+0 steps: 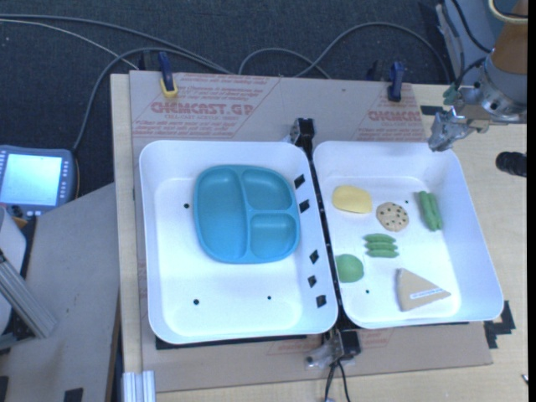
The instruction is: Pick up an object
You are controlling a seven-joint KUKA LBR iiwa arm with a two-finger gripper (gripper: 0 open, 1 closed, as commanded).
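Observation:
The right bin (469,224) holds a yellow lump (352,199), a speckled cookie (392,216), a green bean pod (430,210), a green pea pod (381,245), a round green piece (349,267) and a tan wedge (419,291). My gripper (441,136) hangs over the bin's far right corner, above and behind the bean pod, with nothing seen between its fingers.
The left bin (167,249) holds a blue divided plate (247,213). A black divider with clips (310,216) runs between the bins. Blue clamps (167,74) (395,80) sit at the board's far edge. Cables trail behind.

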